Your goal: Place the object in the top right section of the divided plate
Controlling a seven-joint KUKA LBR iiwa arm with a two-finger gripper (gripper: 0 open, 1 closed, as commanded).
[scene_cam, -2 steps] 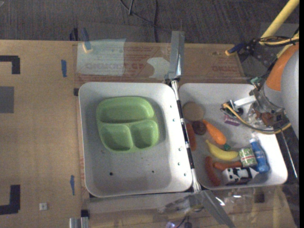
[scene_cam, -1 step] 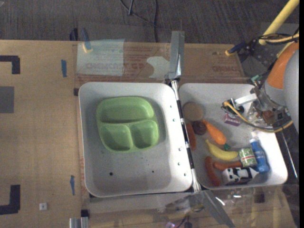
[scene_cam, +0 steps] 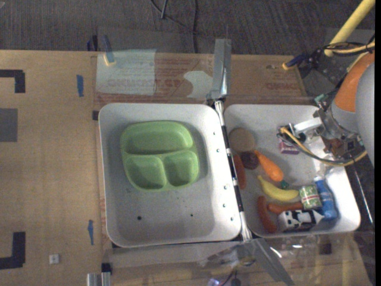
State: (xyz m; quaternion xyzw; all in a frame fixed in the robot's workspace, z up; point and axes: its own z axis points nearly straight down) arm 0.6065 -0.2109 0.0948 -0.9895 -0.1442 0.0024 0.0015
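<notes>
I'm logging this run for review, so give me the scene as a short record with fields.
left bin: holds a green divided plate
plate state: three sections, nothing in them
right bin: holds toy food and small packages
items in right bin: carrot, banana, two hot dogs, brown disc, green can, blue bottle, black-and-white carton
arm: over the right bin's upper right corner
gripper: fingers unclear
task progress: not yet placed

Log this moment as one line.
arm: over right bin | green divided plate: left bin | toy food: right bin
</notes>
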